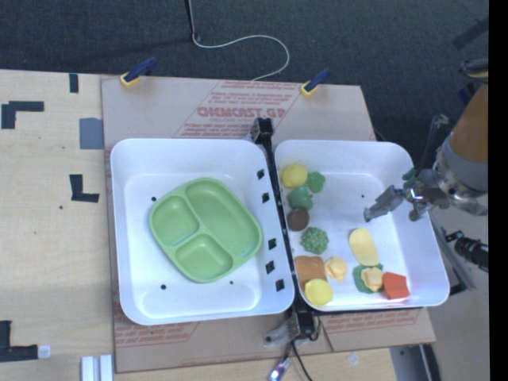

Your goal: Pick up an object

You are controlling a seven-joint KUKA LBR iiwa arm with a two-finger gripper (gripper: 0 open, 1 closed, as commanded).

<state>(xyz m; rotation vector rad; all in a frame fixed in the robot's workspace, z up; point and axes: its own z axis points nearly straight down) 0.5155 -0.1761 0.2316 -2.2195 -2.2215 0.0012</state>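
The right bin point(349, 151) holds several toy foods. A yellow ball point(294, 175), a green piece point(316, 182), a dark green piece point(300, 198) and a brown ball point(298, 219) lie along its left wall. Lower down are a broccoli-like green ball point(314, 239), a pale yellow oblong point(363, 246), a brown block point(309, 268), another yellow ball point(318, 293), a green-and-yellow piece point(369, 278) and an orange-red block point(395, 286). My gripper point(393, 211) hangs over the bin's right side, above the pale yellow oblong, open with nothing between its fingers.
The left bin point(135, 213) holds a green divided plate point(206, 228). A black divider with clips point(274, 213) runs between the bins. Cardboard point(238, 109) lies under both bins, and a white cable point(238, 42) loops behind it.
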